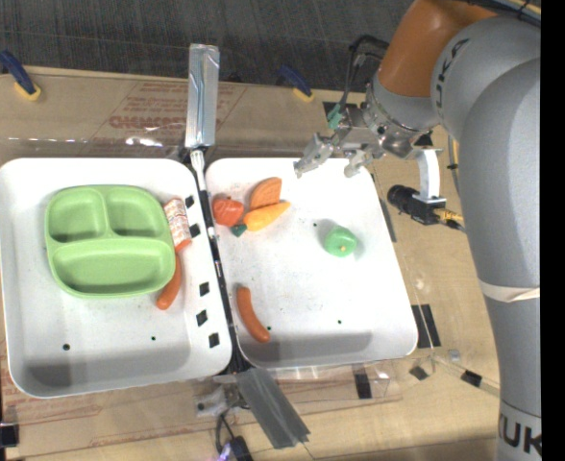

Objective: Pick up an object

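Above the right bin's (398, 286) far edge, the gripper (331, 158) is held open and empty; nothing has been picked. The green apple (339, 241) lies near, ungrasped.

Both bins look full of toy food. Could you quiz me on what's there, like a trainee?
1. True or false: the green tray lies in the right bin.
2. Which item lies nearest the end effector?
A. green pepper
B. sausage at the right bin's front
C. tray
3. Fill in: the tomato sits beside two orange ____.

Key:
1. False; it lies in the left bin.
2. A.
3. Carrots.
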You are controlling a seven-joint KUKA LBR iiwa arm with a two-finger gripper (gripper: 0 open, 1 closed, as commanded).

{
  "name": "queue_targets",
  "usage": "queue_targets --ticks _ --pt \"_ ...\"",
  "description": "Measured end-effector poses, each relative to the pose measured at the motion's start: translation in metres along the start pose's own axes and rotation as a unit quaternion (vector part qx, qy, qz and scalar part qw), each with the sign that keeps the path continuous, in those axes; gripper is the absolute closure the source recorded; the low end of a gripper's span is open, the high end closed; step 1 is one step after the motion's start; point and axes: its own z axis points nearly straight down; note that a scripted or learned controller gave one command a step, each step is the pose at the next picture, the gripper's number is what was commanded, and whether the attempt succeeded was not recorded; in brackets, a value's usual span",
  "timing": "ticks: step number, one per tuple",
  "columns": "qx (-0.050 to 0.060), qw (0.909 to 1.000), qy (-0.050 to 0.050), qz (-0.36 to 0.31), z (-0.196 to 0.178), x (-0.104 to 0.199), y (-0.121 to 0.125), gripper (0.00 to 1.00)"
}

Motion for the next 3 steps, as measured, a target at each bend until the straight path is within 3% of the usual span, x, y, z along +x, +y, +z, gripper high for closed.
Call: queue_targets --ticks 1,2,3 --pt "-0.002 0.9999 -0.001 -0.017 0.093 0.060 0.002 0.00" --pt "0.001 0.9974 0.000 0.072 0.134 0.047 0.001 0.00" --pt "0.003 0.9976 0.001 0.069 0.124 0.048 0.001 1.00"
